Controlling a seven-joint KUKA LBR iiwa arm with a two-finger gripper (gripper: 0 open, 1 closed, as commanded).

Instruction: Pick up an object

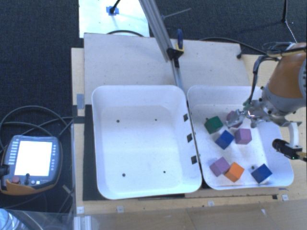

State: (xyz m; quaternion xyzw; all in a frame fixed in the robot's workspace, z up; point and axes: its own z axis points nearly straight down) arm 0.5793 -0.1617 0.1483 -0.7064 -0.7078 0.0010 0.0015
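Nearest edge: bench lip runs along 6 o'clock; on the floor at 8 o'clock I see the teach pendant [29, 165], cable looped behind it, parked out of the arm's reach.
Left bin [103, 128]: shallow white tray; only dark marks on its floor, likely the drop side for picked items.
Right bin [199, 99]: holds all the blocks, so I judge this the pick side.
Blocks: green block [213, 124] toward 10 o'clock of the bin; blue block [224, 139] and purple block [243, 136] side by side near centre; second purple block [219, 166] touching orange block [234, 171] at 6 o'clock; second blue block [261, 173] at 5 o'clock, near the rim.
Arm: enters from 3 o'clock, orange band high, wrist tipped down into the bin.
Gripper [236, 118]: sits over the bin's upper middle, between the green block and the purple block, just above the pair at centre.
Jaws: I cannot tell their opening from this slant; metal blurs together, and I see no block between them.
Task thing: any block would do; nearest candidates are the purple block and blue block at the gripper's 6 o'clock.
Risk, my judgement: centre pair sits close, so a descent could nudge one rather than straddle it.
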